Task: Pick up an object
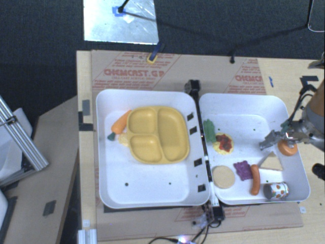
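Hovering over the right white bin (264, 103), metal claw (277, 139) sat just left of a round orange piece (288, 148), above the pale wedge (271, 162); finger spread unclear, impossible to tell.

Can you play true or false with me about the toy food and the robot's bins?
1. The yellow plate lies in the left bin. True.
2. The toy carrot is in the right bin. False: it lies in the left bin, against the yellow plate's left edge.
3. The gripper is over the right bin. True.
4. The purple toy sits on the yellow plate. False: it lies in the right bin, beside the round cracker.
5. The small can lies near the right bin's front corner. True.
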You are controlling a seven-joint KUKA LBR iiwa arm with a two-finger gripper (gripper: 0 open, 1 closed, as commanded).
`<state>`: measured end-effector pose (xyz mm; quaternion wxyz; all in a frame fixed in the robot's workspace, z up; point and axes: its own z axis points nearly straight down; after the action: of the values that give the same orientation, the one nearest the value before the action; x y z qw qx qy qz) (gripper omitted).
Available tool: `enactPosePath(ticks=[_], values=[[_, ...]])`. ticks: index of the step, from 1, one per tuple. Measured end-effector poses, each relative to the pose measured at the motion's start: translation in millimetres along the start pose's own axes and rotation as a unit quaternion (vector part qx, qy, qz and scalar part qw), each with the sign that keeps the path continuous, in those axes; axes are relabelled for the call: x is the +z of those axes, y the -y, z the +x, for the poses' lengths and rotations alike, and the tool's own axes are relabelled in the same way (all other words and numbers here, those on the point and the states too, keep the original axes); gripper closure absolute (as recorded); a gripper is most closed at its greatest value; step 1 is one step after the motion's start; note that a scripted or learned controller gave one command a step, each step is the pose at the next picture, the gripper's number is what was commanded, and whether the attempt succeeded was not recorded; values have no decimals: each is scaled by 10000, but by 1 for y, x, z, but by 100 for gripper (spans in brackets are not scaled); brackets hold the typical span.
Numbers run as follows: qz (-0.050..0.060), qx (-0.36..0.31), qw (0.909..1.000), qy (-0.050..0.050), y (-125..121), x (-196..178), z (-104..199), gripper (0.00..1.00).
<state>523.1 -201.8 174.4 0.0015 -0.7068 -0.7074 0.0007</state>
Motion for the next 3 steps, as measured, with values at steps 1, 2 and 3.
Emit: enactPosePath(ticks=[1,2,3], values=[[1,-1,10000,-2,5,61,3,0],[-103,-15,9999,35,-1,67,2,0],[-121,-3,9999,64,-1,56,0,100]])
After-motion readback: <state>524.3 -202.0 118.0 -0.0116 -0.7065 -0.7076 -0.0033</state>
